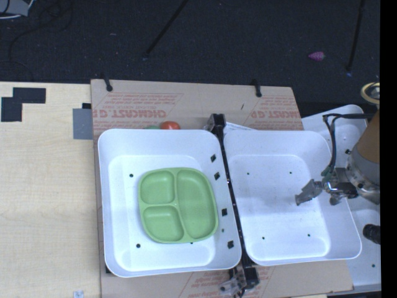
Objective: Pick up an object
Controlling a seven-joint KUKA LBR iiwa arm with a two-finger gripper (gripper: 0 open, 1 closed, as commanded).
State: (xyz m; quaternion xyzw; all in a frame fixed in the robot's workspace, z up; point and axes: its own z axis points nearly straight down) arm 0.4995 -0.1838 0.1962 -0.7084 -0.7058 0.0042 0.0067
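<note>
Over the right bin (347,241), near its right wall, the gripper (308,194) hangs on the end of the arm (372,160), pointing toward the divider clamp (226,191) that runs between the two bins. Whether it's spread or pressed together I cannot tell: it reads as one grey wedge, and no gap shows. Nothing is visibly caught in it.

Now, where's the object? On the far side of that divider clamp, lying flat in the middle of the left bin (115,166): a green divided plate (178,205), three compartments, face up. Beyond the left bin's back rim, up and left of the clamp's top end, a small red thing (170,126) pokes out, too hidden to name.

So here's the worry. The gripper sits on the wrong side of the clamp from the plate, over white floor that looks bare. A close from where it is would likely catch air. A blind program could well do just that.

And if it crosses? The plate is wide, low and flat to the floor, a poor shape for two fingers. A straight descent onto its middle would probably land on a compartment and pinch nothing. The raised rim or an inner ridge looks like the only bite, and a slight miss there could tip or shove the plate toward the bin wall instead of lifting it.
</note>
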